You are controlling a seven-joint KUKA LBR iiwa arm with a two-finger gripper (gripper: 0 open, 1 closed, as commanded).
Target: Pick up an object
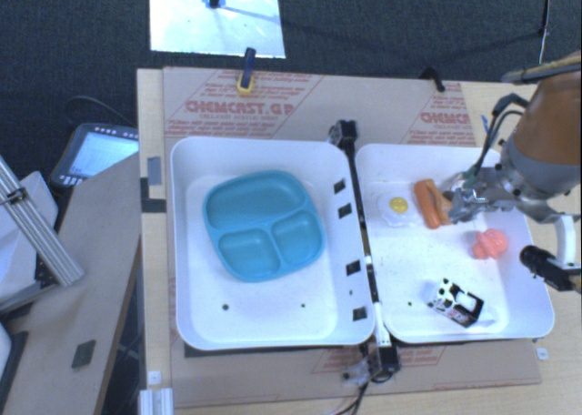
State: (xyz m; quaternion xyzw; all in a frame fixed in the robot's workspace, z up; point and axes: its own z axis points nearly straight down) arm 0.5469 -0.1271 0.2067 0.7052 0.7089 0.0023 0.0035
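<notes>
Nearest the cam: small black-and-white toy (454,302) low in the right bin (527,318). L to R: left bin (191,313) w/ blue divided tray (263,224); right bin w/ fried-egg toy (396,207), orange sausage-like piece (428,203), pink lump (490,244). Gripper (459,200) sits just beside the sausage, approx touching its right side. Fingers: can't tell if released or clenched, too blurred. Progress: early, nothing looks lifted, all items lie on the bin floor. Likely target, the sausage: short, rounded, smooth, lying flat; prob slippery to pinch.
</notes>
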